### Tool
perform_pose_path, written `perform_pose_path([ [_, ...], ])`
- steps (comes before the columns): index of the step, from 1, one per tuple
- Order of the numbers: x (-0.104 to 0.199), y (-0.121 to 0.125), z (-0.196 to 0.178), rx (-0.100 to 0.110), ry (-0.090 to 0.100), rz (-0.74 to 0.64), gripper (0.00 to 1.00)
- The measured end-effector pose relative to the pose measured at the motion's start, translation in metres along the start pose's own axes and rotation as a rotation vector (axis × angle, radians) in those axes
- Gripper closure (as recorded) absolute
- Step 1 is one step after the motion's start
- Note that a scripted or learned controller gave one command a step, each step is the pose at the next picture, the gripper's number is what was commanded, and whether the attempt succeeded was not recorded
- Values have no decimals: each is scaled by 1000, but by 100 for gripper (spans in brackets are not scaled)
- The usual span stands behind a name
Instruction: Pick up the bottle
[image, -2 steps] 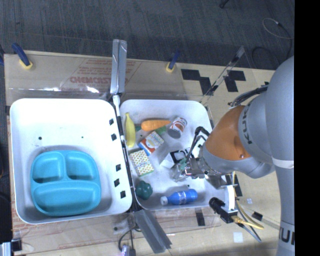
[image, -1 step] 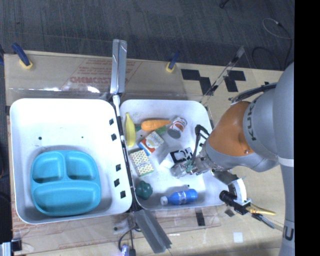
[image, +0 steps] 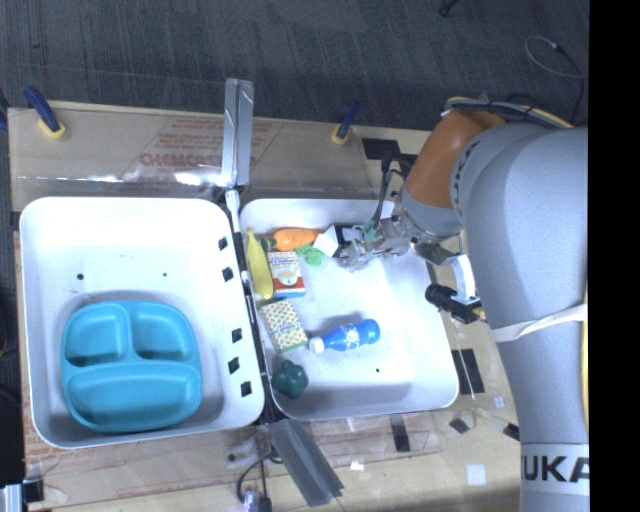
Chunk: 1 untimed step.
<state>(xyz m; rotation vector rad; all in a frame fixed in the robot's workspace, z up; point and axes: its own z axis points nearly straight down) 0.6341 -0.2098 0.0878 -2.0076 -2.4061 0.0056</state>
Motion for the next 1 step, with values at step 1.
perform_pose_path([
  [1, 9, -45, 0, -2, 0, -37, 100],
])
